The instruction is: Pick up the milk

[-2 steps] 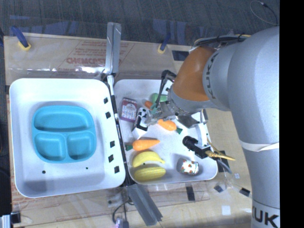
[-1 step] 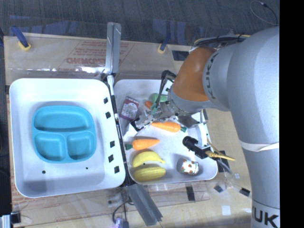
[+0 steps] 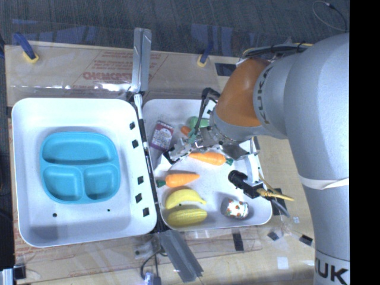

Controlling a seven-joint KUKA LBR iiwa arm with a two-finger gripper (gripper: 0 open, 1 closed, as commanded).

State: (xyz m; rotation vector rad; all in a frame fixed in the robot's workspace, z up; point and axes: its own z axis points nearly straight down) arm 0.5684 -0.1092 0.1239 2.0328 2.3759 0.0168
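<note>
The milk (image 3: 161, 135) is a small carton with a purple-brown label, lying in the upper left part of the right bin (image 3: 261, 218), close to the divider. My gripper (image 3: 187, 146) hangs low over the middle of that bin, just right of the milk and directly above an orange carrot (image 3: 209, 158). The wrist and orange band hide much of the gripper. The milk lies free on the bin floor, with nothing around it.
The right bin also holds a second carrot (image 3: 182, 179), a banana (image 3: 184, 199), a yellow lemon-like fruit (image 3: 187, 217), a white red-spotted item (image 3: 236, 209) and something green (image 3: 196, 123) at the back. A blue divided tray (image 3: 80, 164) sits in the left bin (image 3: 24, 159).
</note>
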